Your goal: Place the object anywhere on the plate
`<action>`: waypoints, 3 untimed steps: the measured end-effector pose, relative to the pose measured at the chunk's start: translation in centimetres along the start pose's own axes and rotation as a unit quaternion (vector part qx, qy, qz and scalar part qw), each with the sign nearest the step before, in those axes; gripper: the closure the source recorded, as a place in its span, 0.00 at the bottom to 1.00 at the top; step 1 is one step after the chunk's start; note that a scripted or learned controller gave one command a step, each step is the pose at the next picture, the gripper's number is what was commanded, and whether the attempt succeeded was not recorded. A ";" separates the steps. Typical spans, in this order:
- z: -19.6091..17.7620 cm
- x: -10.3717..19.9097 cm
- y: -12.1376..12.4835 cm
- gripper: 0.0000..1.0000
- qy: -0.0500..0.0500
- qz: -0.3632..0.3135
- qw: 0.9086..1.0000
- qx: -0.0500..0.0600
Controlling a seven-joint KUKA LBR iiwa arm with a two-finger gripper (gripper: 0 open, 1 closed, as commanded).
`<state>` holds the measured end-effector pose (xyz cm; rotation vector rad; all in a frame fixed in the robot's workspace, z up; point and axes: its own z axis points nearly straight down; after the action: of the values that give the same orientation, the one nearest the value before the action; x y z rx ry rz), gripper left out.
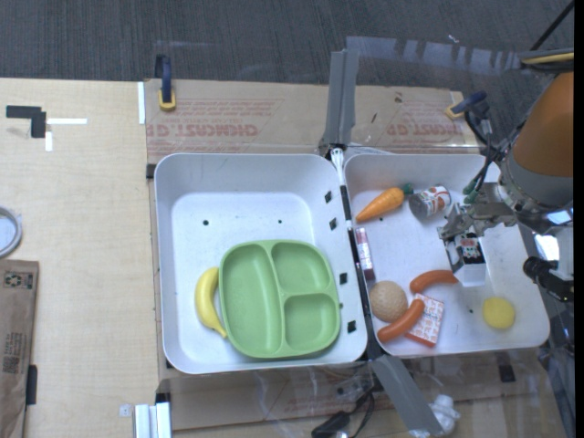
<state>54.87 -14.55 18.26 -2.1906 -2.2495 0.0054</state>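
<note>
- Two white bins sit on the bench; green plate [276, 297] lies in the left bin [182, 199].
- Gripper [463, 235] hangs over the right bin [525, 336], at 3 o'clock from the plate; whether it is released or clenched, I cannot tell.
- Carrot [380, 203], sausage [401, 319] and lemon [498, 312] lie there, so I judge the picking step is not yet done.
- Next move needs a firm hold, then travel toward 9 o'clock.

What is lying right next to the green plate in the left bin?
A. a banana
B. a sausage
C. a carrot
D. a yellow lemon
A. The yellow banana lies along the left edge of the green plate in the left bin, while the carrot, lemon and sausages sit in the right bin.
</note>
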 end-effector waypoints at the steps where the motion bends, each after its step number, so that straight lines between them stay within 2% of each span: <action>1: -0.7 6.8 -0.9 1.00 0.001 0.021 1.000 0.001; 2: -0.8 13.0 2.6 1.00 0.000 -0.088 0.996 0.000; 3: -1.0 19.0 1.2 1.00 0.000 -0.098 0.995 0.000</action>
<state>55.54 4.47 19.23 -1.9586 -2.4532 0.0061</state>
